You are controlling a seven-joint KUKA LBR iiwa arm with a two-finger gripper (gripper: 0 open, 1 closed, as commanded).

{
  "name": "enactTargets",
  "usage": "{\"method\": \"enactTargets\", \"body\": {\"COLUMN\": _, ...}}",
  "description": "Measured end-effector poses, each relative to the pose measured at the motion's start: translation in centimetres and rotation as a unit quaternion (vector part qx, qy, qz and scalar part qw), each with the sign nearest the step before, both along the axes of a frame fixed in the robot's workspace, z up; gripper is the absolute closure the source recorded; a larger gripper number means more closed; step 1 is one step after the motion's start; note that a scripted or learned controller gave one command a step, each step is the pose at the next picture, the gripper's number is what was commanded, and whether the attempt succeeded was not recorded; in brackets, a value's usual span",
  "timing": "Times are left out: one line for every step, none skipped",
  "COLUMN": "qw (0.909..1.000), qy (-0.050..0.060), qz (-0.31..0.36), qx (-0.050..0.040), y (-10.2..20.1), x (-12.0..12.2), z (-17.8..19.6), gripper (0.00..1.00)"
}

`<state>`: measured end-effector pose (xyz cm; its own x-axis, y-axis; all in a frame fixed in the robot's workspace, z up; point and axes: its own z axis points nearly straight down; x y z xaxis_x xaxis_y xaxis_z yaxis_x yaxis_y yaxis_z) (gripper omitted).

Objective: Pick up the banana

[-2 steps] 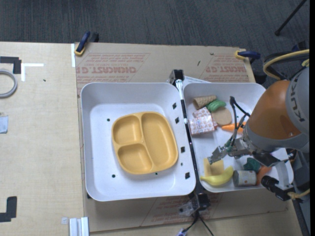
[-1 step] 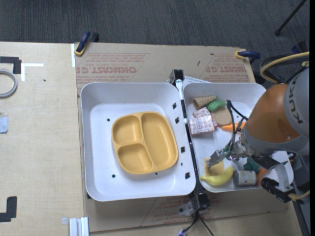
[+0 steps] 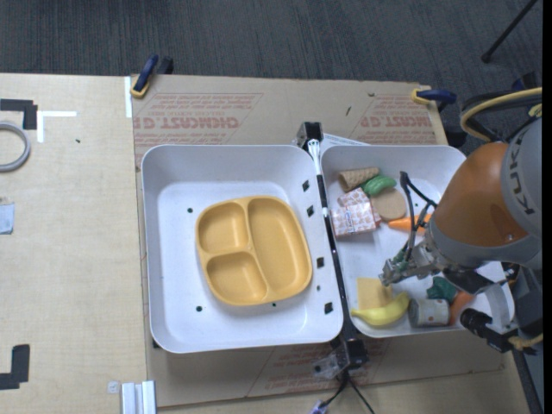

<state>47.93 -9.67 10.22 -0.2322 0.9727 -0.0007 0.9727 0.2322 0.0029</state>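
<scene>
The yellow banana (image 3: 382,312) lies near the front edge of the right bin (image 3: 341,160), partly on a pale yellow cheese wedge (image 3: 372,292). My gripper (image 3: 402,270) hangs just above and behind the banana, a little to its right, below the arm's orange band (image 3: 483,195). Nothing shows between its tips. The arm covers the right part of this bin.
The left bin (image 3: 164,257) holds a yellow three-part plate (image 3: 254,250). In the right bin lie a red-and-white packet (image 3: 354,213), a green pepper (image 3: 378,184), a cone (image 3: 354,178), a carrot (image 3: 400,224), a grey block (image 3: 429,313) and a teal piece (image 3: 442,289).
</scene>
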Motion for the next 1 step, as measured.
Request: {"method": "enactTargets", "body": {"qw": 1.0000, "qy": 0.000, "qz": 0.000, "qx": 0.0000, "y": 0.00, "x": 0.00, "z": 0.00, "gripper": 0.00}}
